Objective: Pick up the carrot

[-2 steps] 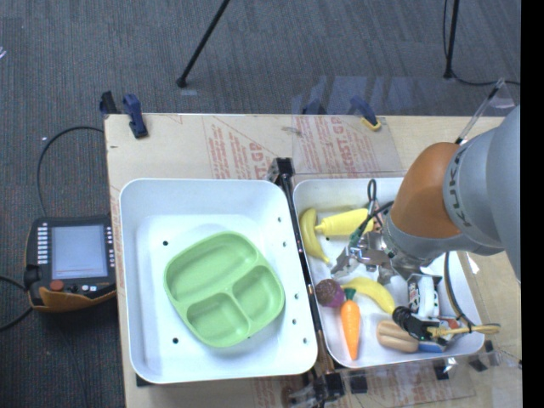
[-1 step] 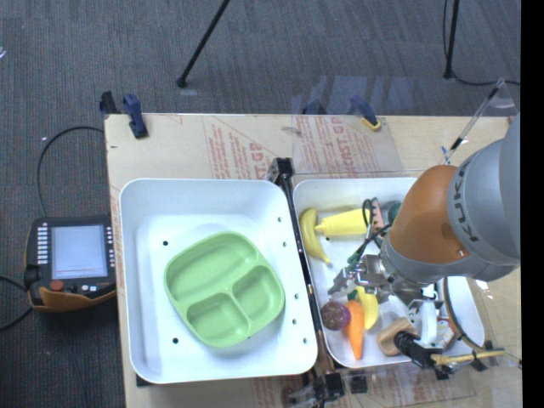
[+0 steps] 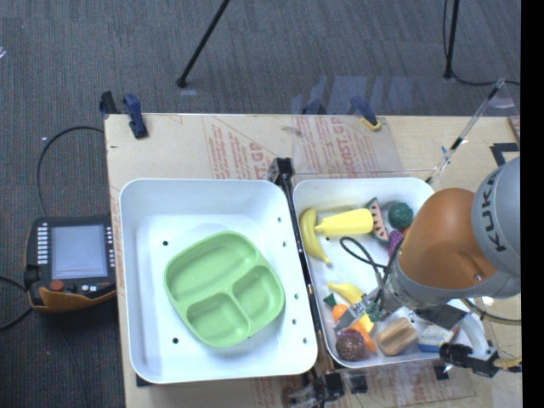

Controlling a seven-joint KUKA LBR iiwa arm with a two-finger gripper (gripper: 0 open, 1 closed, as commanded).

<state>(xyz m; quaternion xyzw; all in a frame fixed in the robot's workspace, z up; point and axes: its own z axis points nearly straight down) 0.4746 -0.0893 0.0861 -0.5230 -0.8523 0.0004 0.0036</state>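
The arm (image 3: 459, 245) reaches in from 3 o'clock and bends down over the right bin (image 3: 357, 181), its orange band covering the bin's 3 o'clock side. The gripper (image 3: 367, 306) sits low at about 6 o'clock in that bin, right among the toy food. Whether it is released or clenched, I cannot tell; the wrist and the clutter hide that.

The carrot (image 3: 342, 312) lies at the bin's 7 o'clock, a small orange piece just beside the gripper's tip, touching or nearly touching it. I cannot tell that it is grasped.

Around it: a small yellow piece (image 3: 346, 291) at the carrot's 12 o'clock, a dark red ball (image 3: 350, 345) at its 6 o'clock, and a tan roll (image 3: 396, 336) at 4 o'clock. A banana (image 3: 311, 235) runs along the bin's 9 o'clock wall, with a yellow bottle (image 3: 344, 222) beside it at 11 o'clock. A dark green ball (image 3: 399, 214) sits near 1 o'clock. A black cable (image 3: 361, 252) loops across the middle.

The left bin (image 3: 140, 228) holds a green divided plate (image 3: 223, 287), lying flat and skewed. A pendant (image 3: 72, 257) rests on the floor at 9 o'clock of the bench.
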